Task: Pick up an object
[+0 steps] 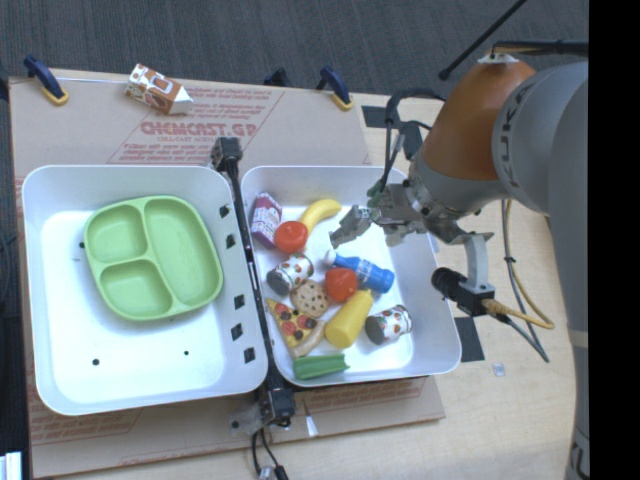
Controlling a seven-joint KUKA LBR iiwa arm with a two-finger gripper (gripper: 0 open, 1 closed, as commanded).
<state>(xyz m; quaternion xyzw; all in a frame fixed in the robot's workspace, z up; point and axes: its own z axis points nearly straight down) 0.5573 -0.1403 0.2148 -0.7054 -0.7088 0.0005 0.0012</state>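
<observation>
While the green plate (pixel 152 258) sits alone in the left bin (pixel 60 368), the toys crowd the right bin (pixel 435 353): a banana (pixel 320 213), a tomato (pixel 291 235) and a blue bottle (pixel 366 272). Fingers apart and holding nothing, the gripper (pixel 352 226) hangs over the banana; a straight descent astride it, clear of the tomato, looks best.

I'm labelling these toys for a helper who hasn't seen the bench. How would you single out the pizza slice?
Start at the right-hand white bin, the one crowded with toy food. Go to its near left corner, by the divider between the bins. The pizza slice lies there between the chocolate-chip cookie and the green vegetable: a flat orange wedge with dark toppings.
</observation>
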